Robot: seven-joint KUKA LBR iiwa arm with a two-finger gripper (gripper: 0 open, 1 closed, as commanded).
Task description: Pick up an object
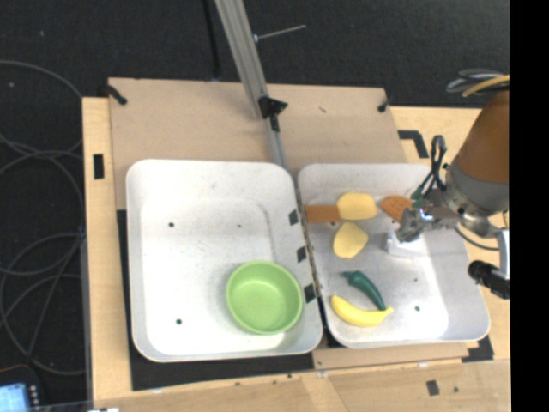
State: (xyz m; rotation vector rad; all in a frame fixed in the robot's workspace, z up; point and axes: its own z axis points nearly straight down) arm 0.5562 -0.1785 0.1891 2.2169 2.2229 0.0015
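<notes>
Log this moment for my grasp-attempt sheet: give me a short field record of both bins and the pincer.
left bin: green bowl near its front right corner
right bin: banana, dark green pepper, two yellow pieces, brown piece, orange piece
pincer: low over right bin, right of the yellow pieces
held object: none visible between its fingers

From my remote station I see my arm reaching in from the right, its orange band uppermost above the grey wrist, the wrist angled down and leftward, with the end effector hanging low at its tip.
</notes>
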